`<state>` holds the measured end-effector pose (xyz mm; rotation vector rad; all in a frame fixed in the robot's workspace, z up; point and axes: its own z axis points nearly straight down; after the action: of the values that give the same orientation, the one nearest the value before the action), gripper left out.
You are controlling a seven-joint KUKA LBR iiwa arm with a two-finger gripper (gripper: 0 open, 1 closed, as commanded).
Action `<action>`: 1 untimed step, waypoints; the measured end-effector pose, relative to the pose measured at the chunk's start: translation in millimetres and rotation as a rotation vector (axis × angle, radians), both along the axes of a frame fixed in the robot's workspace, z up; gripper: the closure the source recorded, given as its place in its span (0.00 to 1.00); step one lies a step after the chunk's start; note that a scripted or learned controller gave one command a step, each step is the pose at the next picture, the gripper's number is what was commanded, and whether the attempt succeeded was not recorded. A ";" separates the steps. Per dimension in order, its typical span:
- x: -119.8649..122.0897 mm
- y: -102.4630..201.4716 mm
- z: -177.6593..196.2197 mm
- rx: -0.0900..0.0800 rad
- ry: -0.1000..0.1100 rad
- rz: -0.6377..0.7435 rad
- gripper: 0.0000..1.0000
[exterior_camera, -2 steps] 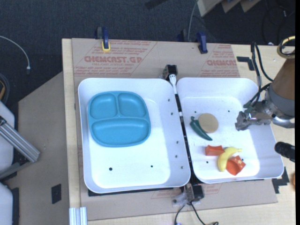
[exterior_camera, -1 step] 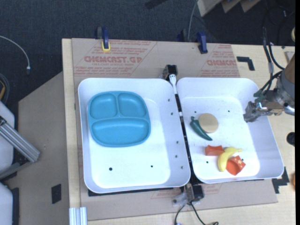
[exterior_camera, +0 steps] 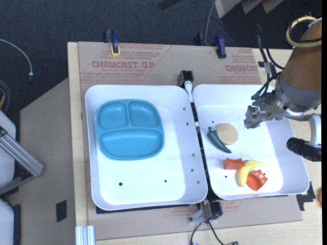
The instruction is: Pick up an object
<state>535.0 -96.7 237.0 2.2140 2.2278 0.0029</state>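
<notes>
The bench (exterior_camera: 153, 60) is a brown board with red lettering, and it bears two shallow white bins side by side. The left bin (exterior_camera: 145, 188) holds a blue plate (exterior_camera: 130, 129) with three compartments, lying flat toward that bin's 10 o'clock corner. The right bin (exterior_camera: 291, 172) holds the small things, all gathered between its centre and its 6 o'clock rim. The arm (exterior_camera: 305, 65) comes in at 3 o'clock of the view, its orange band above a grey wrist, over the right bin's 2 o'clock part. The gripper (exterior_camera: 254, 117) hangs at the arm's 9 o'clock end, over bare white floor near the bin's middle; it is small and dark here, and whether it is spread or closed I cannot tell, nor is anything seen in it. A tan round (exterior_camera: 228, 134) lies just at 8 o'clock of the gripper, apart from it. A green pepper (exterior_camera: 218, 141) touches the round at its 8 o'clock side. Toward 6 o'clock of these lie a yellow banana (exterior_camera: 245, 171), a red piece (exterior_camera: 233, 163) at its 10 o'clock end, and a second red piece (exterior_camera: 257, 179) at its 4 o'clock side, both touching it.
</notes>
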 end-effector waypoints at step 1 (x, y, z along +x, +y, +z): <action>17.1 54.4 -13.4 0.001 0.002 0.000 1.00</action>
<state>552.1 -42.3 223.6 2.2156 2.2291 0.0026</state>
